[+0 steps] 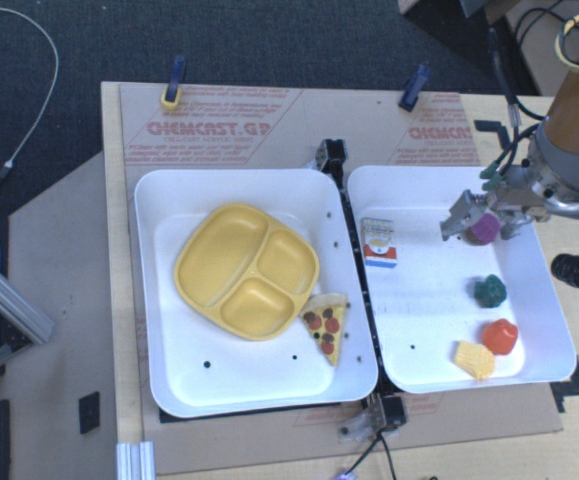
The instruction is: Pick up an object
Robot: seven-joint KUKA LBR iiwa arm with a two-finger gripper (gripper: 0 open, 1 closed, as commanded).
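Observation:
My gripper (486, 220) hangs over the back right part of the right bin (424, 363). A small purple object (485, 230) sits between its grey fingers (458, 220), and the gripper is shut on it. Loose in the same bin lie a small white carton with red and blue print (379, 243) near the left wall, a dark green object (489, 290), a red object (501, 335) and a yellow ridged object (475, 359) at the front right.
The left bin (169, 368) holds a yellow divided plate (247, 270) and a toy pizza slice (327, 326) near its right wall. Black clamps (331, 154) join the bins at the back and front. Blue clips (413, 88) pin the cardboard base.

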